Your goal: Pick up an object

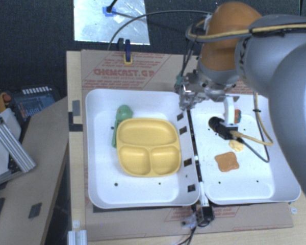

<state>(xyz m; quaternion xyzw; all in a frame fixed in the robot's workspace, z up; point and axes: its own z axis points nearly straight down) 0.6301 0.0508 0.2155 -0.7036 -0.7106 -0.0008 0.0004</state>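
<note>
Plate (pixel 147 152): yellow, three compartments, left bin (pixel 99 147) | tool (pixel 185 102): width cannot tell

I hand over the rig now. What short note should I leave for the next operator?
Gripper: over the wall between the two white bins, no object seen in it.
Left bin: yellow three-compartment plastic plate, green rounded object behind it.
Right bin: flat orange-brown square, small pale yellow piece.
Done: nothing picked yet.
Left: grasp and lift one object.
</note>
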